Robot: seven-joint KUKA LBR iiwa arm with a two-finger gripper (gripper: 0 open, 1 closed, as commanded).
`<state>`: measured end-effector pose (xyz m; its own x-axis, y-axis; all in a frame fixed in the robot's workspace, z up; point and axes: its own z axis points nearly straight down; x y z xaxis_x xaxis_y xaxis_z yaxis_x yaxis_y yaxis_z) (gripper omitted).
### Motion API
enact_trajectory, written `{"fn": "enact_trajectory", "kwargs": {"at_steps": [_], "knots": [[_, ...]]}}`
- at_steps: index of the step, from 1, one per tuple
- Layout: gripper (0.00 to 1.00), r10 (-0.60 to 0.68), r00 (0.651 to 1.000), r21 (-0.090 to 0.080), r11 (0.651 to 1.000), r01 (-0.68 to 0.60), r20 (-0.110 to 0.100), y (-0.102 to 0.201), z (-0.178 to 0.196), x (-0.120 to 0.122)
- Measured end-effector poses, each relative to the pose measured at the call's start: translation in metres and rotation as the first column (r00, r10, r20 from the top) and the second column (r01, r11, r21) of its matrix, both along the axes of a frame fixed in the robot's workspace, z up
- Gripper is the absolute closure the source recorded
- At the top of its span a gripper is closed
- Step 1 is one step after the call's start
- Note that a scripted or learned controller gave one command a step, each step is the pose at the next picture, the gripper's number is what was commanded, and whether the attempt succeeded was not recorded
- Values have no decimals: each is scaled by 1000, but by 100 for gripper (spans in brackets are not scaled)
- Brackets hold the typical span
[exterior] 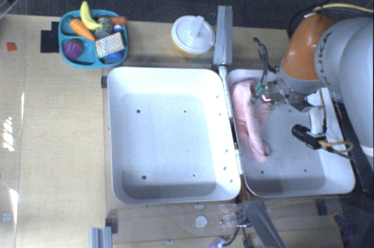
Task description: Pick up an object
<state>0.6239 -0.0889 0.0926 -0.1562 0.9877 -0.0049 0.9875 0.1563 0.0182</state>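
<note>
Pale wooden counter point(52, 141) carries two shallow white bins, and in the right bin point(304, 176) a limp pink cloth-like object point(248, 121) lies along the left wall, unlifted, the pincer point(262, 92) at its upper end, so the pick remains undone.

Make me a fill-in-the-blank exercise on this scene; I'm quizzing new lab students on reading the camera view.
1. The pink cloth lies in the ____ bin.
2. The blue tray holds a yellow ____.
3. The round cup has a ____ lid.
4. The band above the arm's wrist is ____.

Missing words: right; banana; white; orange
</note>
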Motion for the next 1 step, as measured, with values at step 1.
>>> {"fn": "enact_trajectory", "kwargs": {"at_steps": [1], "knots": [[0,346,938,-7,938,-346,0,0,1,7]]}}
